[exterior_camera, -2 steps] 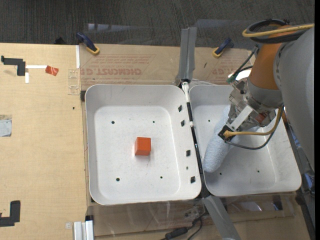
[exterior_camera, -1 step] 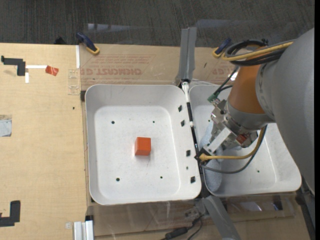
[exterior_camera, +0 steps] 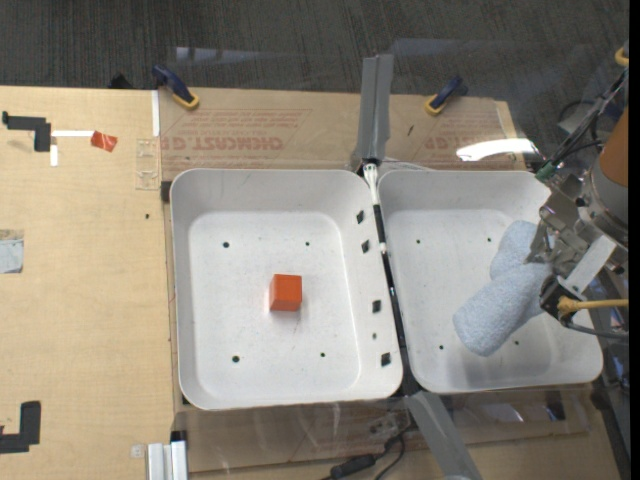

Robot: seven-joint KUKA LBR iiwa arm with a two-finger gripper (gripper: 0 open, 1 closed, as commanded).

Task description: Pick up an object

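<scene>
An orange-red cube (exterior_camera: 286, 293) rests on the floor of the left bin (exterior_camera: 200, 268), a little below its middle. A pale blue-grey fuzzy roll (exterior_camera: 495, 303) lies slanted in the right bin (exterior_camera: 440, 228), its lower end toward the bin's front. The roll's upper end reaches the gripper (exterior_camera: 553, 268) at the bin's right wall. The gripper's tip sits against or just over that end, and the roll hides the contact. The grey arm with its orange band (exterior_camera: 612, 163) comes in from the right edge.
The two white bins meet at a central divider (exterior_camera: 380, 258) with black clips. Cardboard (exterior_camera: 270, 133) with two clamps lies behind the bins. A wooden bench top (exterior_camera: 80, 298) with a small red piece (exterior_camera: 103, 141) extends to the left. Cables hang by the arm.
</scene>
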